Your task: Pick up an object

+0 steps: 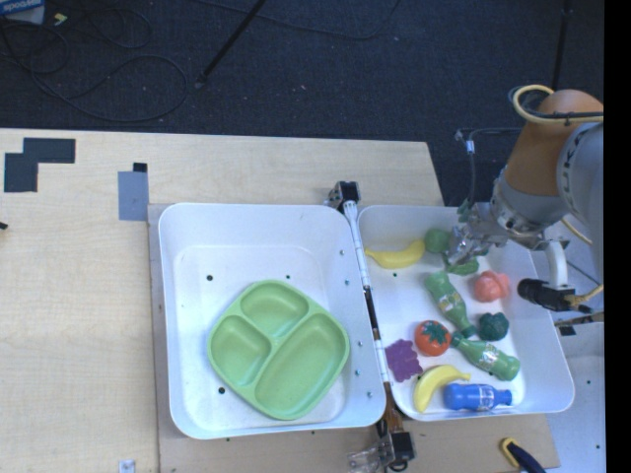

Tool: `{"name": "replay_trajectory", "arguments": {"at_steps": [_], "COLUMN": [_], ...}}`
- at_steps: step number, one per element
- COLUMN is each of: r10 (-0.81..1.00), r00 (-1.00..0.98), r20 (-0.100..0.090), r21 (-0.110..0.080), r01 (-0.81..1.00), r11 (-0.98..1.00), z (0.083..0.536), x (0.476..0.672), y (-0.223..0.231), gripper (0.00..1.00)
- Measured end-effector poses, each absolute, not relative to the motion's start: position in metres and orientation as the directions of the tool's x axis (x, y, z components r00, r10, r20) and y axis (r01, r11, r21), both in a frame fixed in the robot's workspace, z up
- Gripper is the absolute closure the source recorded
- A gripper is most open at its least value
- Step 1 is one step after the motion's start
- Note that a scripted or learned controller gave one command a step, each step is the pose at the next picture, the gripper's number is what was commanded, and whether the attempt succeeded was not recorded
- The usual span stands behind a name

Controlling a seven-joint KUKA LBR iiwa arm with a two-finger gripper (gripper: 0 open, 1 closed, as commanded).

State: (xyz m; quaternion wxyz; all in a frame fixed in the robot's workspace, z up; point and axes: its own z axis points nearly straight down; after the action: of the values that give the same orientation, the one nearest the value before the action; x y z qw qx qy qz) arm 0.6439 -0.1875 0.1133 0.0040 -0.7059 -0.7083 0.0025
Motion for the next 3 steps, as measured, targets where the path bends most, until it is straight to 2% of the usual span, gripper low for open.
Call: {"name": "replay_trajectory", "arguments": {"at_steps": [2,3], "r10": [1.0,1.0], "r00": [-0.003,-0.003], "r20": [0.004,0.004], "r21": [-0.015,-0.015], "r01": [1.0,1.0], "r11": [0.003,0.003], "z": [0.1295,0.1294], "x": [0.6433,0.6432], "y": [-0.1889,-0.1889], "gripper": [1.0,0.0]}}
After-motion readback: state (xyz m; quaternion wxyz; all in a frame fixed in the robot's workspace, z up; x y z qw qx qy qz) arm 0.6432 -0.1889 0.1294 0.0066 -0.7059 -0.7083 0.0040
